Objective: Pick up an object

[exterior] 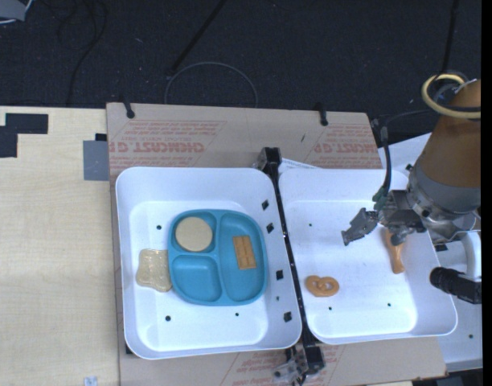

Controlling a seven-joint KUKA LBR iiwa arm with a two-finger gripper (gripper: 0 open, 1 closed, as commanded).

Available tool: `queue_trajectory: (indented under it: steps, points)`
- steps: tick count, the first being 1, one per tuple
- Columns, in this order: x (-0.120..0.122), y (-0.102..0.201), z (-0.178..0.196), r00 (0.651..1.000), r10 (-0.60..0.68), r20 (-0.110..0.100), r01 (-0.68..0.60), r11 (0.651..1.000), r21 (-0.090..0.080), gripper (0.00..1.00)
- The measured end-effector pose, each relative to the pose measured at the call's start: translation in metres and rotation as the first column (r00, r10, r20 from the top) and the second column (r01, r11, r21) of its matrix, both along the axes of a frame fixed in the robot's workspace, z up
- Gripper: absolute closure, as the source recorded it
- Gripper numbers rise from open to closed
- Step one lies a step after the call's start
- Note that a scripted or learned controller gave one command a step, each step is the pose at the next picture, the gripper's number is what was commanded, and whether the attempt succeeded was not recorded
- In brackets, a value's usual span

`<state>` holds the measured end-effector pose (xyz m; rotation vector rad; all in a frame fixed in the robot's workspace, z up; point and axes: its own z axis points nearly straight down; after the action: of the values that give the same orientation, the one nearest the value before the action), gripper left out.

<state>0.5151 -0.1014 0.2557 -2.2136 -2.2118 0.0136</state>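
In the right bin, my gripper hangs low over the right half with its fingers spread open. One dark finger points left. An orange stick-shaped piece lies on the bin floor just below and right of the gripper, partly under the wrist. It is not between the fingers. A small brown pretzel lies on the floor nearer the front, left of the gripper.
The left bin holds a blue divided tray with a round cracker and a rectangular biscuit. A pale bread slice lies beside the tray. A black divider separates the bins.
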Motion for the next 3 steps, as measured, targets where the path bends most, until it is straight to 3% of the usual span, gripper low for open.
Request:
queue_trajectory:
  steps: [1,3]
  points:
    - [0.002,0.0,0.005,1.0,0.002,0.011,-0.002,1.0,-0.001,0.0]
    - [0.0,0.0,-0.103,1.0,0.001,0.005,-0.001,1.0,-0.001,0.0]
